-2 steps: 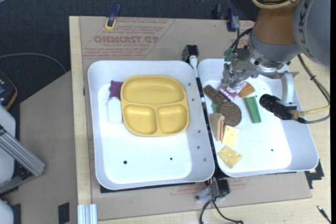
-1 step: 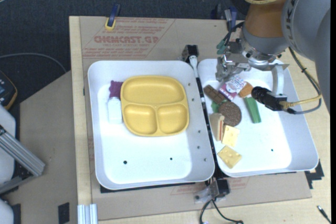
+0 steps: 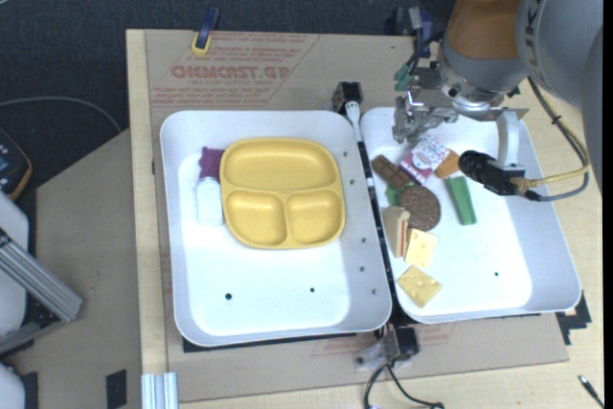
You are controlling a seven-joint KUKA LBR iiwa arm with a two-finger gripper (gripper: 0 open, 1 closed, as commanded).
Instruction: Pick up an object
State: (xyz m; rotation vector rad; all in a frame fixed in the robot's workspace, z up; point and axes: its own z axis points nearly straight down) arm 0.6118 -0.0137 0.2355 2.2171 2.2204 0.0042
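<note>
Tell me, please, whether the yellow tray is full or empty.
Empty: all three compartments of the yellow tray show bare yellow floor, with nothing lying in them.

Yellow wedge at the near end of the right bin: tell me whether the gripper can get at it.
Probably yes. The yellow wedge lies uncovered on the bin floor, and the gripper hangs over the same bin's far end.

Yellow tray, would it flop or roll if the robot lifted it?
The yellow tray is probably stiff: it looks moulded, with three dished sections. It lies flat and wide, so rolling seems unlikely. Its shiny surface may be slippery.
</note>
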